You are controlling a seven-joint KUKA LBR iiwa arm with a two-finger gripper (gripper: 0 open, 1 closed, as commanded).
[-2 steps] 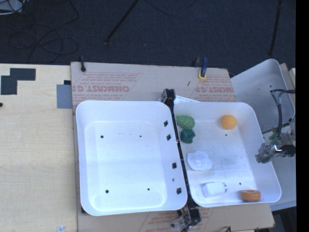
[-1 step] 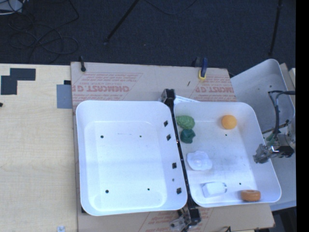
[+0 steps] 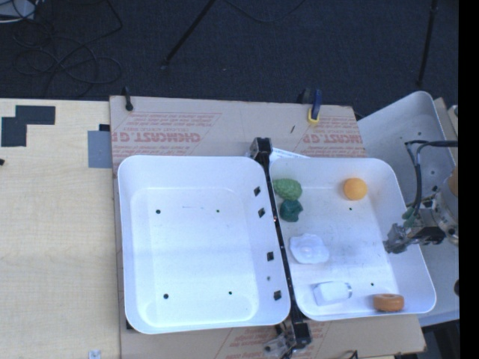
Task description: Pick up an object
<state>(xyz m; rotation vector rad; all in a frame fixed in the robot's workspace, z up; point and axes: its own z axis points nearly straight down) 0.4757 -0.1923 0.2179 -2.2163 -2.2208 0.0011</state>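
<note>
The right bin (image 3: 389, 174) holds several small objects. An orange ball (image 3: 355, 188) lies near its back right. A light green lump (image 3: 287, 188) and a dark green one (image 3: 290, 210) sit against the bin's left wall. A crumpled white piece (image 3: 308, 248) rests in the middle and a white block (image 3: 331, 292) near the front. An orange-brown ring (image 3: 388, 302) lies in the front right corner. My gripper (image 3: 397, 241) hangs at the bin's right rim, apart from all of these, with nothing visibly in it.
The left bin (image 3: 131, 200) sits beside the right one, joined by a black divider with clips (image 3: 271, 230). Both rest on a cardboard sheet (image 3: 187, 129). A blue-and-yellow clamp (image 3: 315, 109) stands at the cardboard's back edge. Cables (image 3: 416, 163) loop at the right.
</note>
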